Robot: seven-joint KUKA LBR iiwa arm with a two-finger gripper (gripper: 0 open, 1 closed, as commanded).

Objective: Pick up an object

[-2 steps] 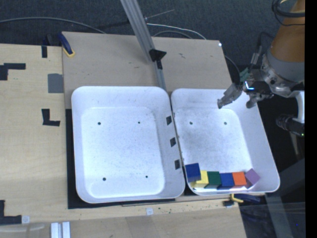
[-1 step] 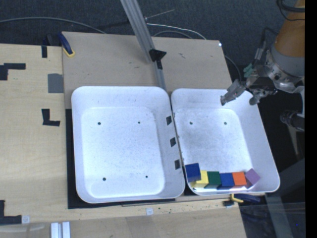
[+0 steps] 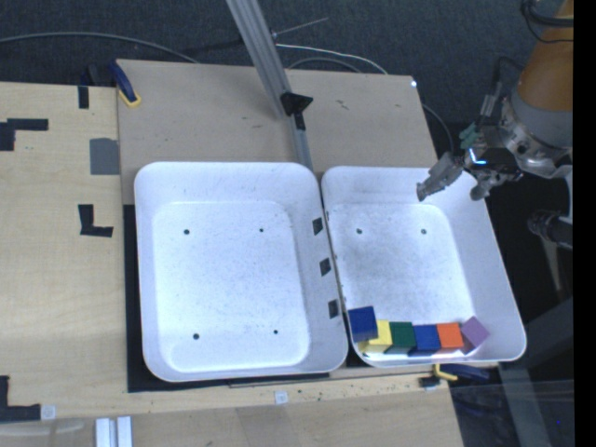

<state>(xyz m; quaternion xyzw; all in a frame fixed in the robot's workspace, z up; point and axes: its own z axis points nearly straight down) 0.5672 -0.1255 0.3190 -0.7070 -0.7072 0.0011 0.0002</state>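
Overhead, gripper [image 3: 453, 179] hung above upper right corner of right bin [image 3: 484, 250], fingers spread apart, nothing between them. Coloured blocks [image 3: 414, 334] (blue, yellow, green, blue, orange, purple) lay in row against near wall of right bin, well apart from gripper. Left bin [image 3: 149, 250] sat just beside, rims touching.

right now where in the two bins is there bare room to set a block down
The left bin has a bare floor from wall to wall. In the right bin, the floor is free from the far wall to the near edge. Crowded: the row of coloured blocks along its near wall. The gripper hovers at its far right corner.
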